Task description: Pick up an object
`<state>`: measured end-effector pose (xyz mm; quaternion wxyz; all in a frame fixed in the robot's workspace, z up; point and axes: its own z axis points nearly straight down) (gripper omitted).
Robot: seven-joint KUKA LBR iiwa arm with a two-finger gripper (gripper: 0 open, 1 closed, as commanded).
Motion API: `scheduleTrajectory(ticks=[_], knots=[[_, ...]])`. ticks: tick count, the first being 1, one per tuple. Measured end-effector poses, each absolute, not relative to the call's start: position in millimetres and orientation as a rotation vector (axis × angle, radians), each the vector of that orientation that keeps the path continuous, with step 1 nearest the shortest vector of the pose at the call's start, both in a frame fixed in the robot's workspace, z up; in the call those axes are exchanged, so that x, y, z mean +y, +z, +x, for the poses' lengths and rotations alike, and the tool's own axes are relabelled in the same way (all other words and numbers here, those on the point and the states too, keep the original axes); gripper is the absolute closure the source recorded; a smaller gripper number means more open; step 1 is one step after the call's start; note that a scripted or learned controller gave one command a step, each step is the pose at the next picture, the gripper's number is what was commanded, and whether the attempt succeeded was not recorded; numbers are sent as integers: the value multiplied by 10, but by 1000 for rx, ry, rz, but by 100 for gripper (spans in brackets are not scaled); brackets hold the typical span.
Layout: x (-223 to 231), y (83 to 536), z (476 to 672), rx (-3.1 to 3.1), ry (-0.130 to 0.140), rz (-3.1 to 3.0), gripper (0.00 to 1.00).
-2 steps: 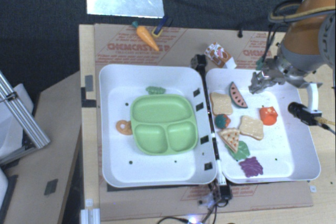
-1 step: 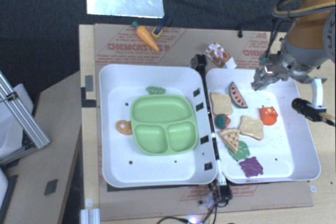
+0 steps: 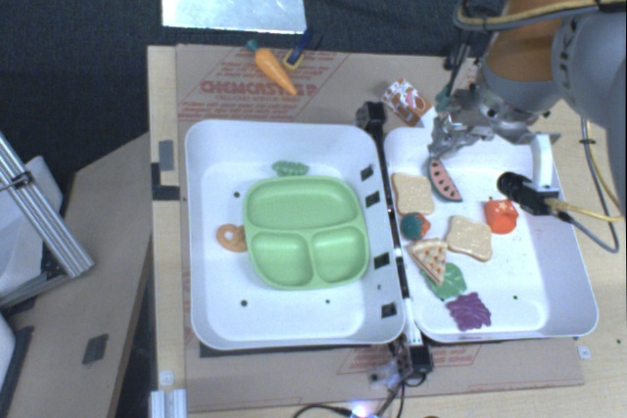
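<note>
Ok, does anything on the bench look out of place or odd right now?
Yes. A toy carrot lies outside both bins on the cardboard behind the left bin, and a small red-and-white patterned toy sits just beyond the right bin's back rim. The other play food is inside the bins. Nothing looks spilled or broken.

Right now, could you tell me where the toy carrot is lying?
The carrot lies outside both bins, on the cardboard behind the left bin, near the top of the camera view.

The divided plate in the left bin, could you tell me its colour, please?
Light green; the divided plate shows clearly in the camera view.
</note>
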<state>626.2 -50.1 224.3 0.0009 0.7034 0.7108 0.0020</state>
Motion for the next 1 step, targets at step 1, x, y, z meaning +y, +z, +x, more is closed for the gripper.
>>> scheduleTrajectory(ticks=[1], knots=[[-10, 2339, 6334, 2232, 6, 2210, 100]])
